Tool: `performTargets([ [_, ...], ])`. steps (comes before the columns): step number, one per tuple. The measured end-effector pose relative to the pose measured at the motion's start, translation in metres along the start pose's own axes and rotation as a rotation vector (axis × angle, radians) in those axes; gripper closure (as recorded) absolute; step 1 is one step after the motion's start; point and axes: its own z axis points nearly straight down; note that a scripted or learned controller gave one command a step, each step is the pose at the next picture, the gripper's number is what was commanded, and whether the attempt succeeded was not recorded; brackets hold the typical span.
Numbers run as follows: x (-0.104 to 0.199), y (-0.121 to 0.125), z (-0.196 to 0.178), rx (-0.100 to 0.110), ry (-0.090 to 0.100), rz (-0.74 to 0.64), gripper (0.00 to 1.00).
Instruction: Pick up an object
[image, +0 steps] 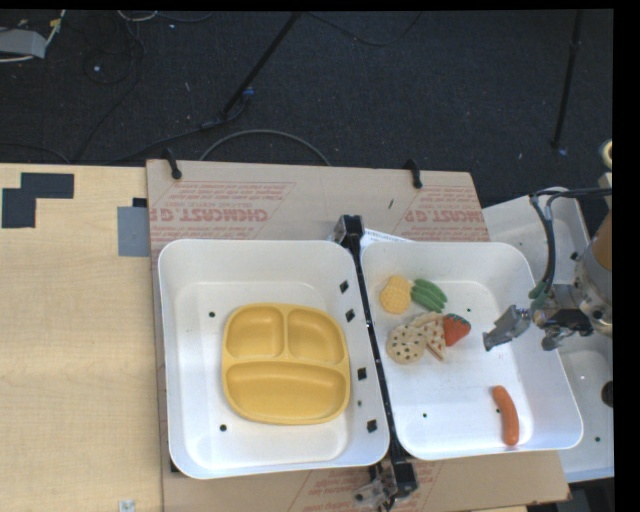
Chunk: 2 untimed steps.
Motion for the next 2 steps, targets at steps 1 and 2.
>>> performTargets([
  [1,0.0,0.002,-0.005,-0.011,-0.003,-0.003,0.0],
  [2,-0.001,0.012,0.047,-0.004,0.0,-0.002,0.0],
])
